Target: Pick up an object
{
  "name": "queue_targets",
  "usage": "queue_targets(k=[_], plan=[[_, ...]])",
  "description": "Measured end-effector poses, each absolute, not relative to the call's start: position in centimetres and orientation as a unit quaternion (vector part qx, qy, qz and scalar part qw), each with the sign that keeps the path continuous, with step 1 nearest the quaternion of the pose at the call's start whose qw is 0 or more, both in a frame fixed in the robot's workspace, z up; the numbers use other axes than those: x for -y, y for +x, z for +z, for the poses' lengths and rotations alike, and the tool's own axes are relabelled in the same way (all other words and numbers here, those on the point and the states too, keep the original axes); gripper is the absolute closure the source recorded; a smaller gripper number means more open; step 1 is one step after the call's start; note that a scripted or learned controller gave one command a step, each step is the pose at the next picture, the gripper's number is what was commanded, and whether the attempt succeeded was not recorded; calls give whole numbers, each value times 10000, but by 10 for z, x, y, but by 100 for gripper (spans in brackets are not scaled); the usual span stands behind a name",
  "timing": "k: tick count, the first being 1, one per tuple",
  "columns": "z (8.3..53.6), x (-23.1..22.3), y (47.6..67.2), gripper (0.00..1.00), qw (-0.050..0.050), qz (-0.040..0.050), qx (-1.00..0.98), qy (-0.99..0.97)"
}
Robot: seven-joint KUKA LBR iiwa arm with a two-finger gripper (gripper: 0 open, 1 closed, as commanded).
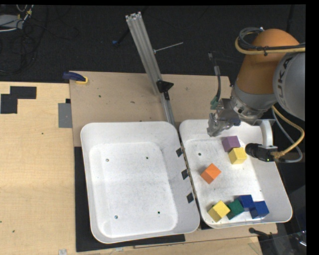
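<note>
Hovering gripper [215,128] — matte purple cube [231,143] beside.

The gripper [215,127] is seen above the far edge of the right bin [279,187]. Just beside it, a purple cube [230,143] and yellow cube [238,155] are found; an orange cube [210,173] is set nearer the camera.

Robotics lab: plywood bench [35,149], aluminium rail [147,55], loose cables [15,15].
</note>
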State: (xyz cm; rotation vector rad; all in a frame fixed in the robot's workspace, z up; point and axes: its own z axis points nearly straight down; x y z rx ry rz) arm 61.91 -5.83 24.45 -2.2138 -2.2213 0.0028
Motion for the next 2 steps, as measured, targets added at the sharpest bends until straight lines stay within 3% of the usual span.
queue_targets(k=[2], plan=[[238, -55, 642, 100, 12, -4, 7088, -7054]])
